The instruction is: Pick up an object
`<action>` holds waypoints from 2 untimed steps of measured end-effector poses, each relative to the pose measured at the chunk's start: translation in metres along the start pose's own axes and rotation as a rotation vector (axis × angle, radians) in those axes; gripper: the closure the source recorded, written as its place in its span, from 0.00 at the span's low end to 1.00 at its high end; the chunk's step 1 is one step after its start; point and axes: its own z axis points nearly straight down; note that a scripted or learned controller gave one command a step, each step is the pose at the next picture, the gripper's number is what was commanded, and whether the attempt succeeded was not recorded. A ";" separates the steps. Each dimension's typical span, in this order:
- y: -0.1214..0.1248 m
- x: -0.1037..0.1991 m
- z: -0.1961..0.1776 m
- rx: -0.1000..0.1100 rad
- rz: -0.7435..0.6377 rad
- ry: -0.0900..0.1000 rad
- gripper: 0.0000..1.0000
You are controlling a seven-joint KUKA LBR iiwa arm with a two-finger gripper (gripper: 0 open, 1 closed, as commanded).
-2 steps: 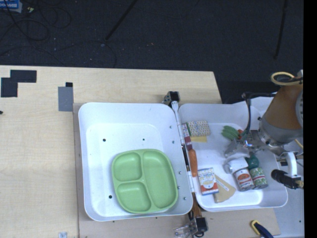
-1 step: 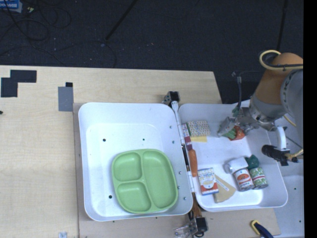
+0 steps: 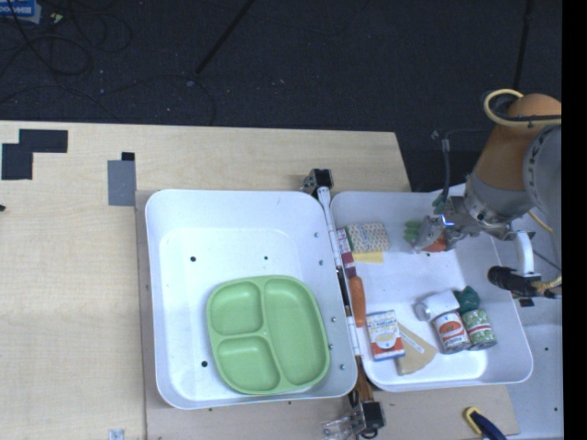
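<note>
None lifted yet, as far as can be judged: task at the reach-and-grasp stage, no pick confirmed.

Gripper (image 3: 438, 230) low over far edge of right bin (image 3: 514, 374), on arm (image 3: 510, 159) coming in from right edge of worktop (image 3: 73, 282). Sits right at a small green-and-orange item (image 3: 423, 237), touching or just above it; cannot tell which. Likely target, but not seen clamped, so not counted as held. Open or shut: cannot tell, wrist hardware blocks that part.

Rest of right bin, all resting on bin floor:
- patterned box (image 3: 368, 236) near far left corner, yellow piece (image 3: 368, 257) just beside it
- orange carrot-like stick (image 3: 358, 301) along left wall
- small carton (image 3: 384, 335) and tan wedge (image 3: 418, 352) near front edge, touching or nearly so
- two cans, red-label can (image 3: 448, 330) and green-label can (image 3: 479, 328), side by side toward front right corner
- white piece (image 3: 438, 302) and dark green piece (image 3: 468, 297) just behind cans, too small to name

Left bin (image 3: 174, 246): green divided plate (image 3: 266, 333) toward front right corner, well apart from gripper.

Left to do, by estimate: close on the green-and-orange item, raise clear of bin floor, check for it coming up. Risk: small item close to far wall, easy to nudge or miss.
</note>
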 end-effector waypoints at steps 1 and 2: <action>0.003 0.026 -0.070 -0.006 0.001 -0.001 1.00; -0.051 0.063 -0.087 -0.003 0.003 -0.001 1.00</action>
